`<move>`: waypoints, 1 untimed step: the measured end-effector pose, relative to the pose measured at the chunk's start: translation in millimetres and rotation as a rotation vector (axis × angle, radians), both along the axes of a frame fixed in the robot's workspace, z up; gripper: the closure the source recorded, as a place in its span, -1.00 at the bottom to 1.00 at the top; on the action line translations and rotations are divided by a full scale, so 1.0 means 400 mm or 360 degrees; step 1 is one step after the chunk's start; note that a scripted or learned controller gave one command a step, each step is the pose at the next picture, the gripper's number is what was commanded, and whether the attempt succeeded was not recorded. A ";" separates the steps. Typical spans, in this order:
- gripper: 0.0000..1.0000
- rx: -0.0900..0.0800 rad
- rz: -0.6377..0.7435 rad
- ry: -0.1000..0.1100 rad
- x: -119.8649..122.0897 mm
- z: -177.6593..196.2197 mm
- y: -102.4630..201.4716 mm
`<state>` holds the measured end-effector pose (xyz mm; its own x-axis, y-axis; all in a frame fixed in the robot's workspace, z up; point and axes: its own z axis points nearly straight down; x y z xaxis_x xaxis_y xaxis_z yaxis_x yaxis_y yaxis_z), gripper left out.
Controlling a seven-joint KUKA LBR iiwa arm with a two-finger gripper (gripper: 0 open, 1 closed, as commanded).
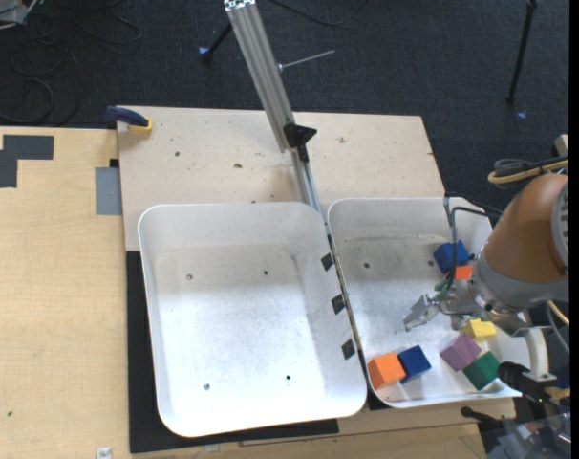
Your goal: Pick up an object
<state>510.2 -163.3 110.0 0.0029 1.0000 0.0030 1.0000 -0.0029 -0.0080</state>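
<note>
The hand (418,316) is hovering low in the right bin (395,220), fingers spread and gripping nothing, pointing left, with the orange block (386,368) lying nearby.

We see a wooden bench (213,156) bearing two white bins, left bin (175,256) and right bin (385,223), side by side.

Two shallow white plastic bins (237,390) are seen. Six small blocks are counted: two blue (415,360), one orange (386,369), yellow (481,329), purple (459,353), green (482,372).
</note>
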 end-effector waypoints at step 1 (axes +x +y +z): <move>1.00 -0.0001 -0.0008 -0.0004 0.000 0.032 -0.005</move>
